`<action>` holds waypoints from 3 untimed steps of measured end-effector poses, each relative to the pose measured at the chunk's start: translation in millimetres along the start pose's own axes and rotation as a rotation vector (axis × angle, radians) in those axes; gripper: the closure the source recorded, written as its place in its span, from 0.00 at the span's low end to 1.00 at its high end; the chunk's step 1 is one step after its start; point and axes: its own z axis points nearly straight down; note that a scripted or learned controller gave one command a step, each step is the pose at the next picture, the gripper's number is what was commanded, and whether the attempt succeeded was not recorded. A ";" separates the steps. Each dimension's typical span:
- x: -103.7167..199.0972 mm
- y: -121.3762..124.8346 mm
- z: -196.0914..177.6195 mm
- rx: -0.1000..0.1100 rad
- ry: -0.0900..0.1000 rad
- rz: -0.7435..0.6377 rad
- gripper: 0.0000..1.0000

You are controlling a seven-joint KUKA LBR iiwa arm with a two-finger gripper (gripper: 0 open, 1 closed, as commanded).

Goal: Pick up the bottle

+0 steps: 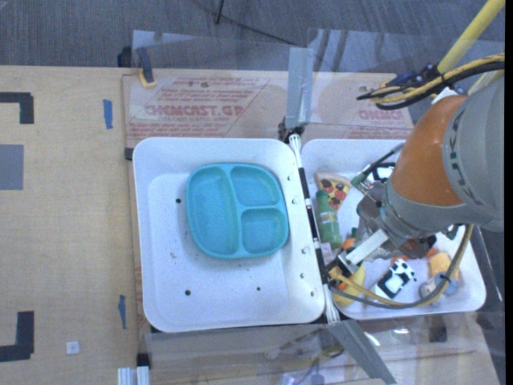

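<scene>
The bottle [327, 217] is green with a paler label. It lies lengthwise along the left wall of the right bin [473, 291]. My gripper [359, 251] hangs low over the middle of that bin, just right of the bottle's near end and apart from it. The grey arm with its orange band [429, 163] reaches in from the right and hides much of the bin.
A teal divided plate [237, 210] lies in the left bin [160, 239]. Around the gripper lie a pizza-slice toy [333, 189], a yellow banana-like toy [350, 293], a black-and-white toy [397, 279] and small orange pieces [438, 261]. Yellow cables [425, 77] trail behind the arm.
</scene>
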 end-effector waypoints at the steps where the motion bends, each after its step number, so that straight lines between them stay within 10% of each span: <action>1: -0.1 0.0 0.0 0.000 0.000 0.000 0.00; 2: 0.1 -0.1 -8.9 0.001 -0.002 0.000 1.00; 3: 0.1 -0.1 -8.9 0.001 -0.002 0.000 0.00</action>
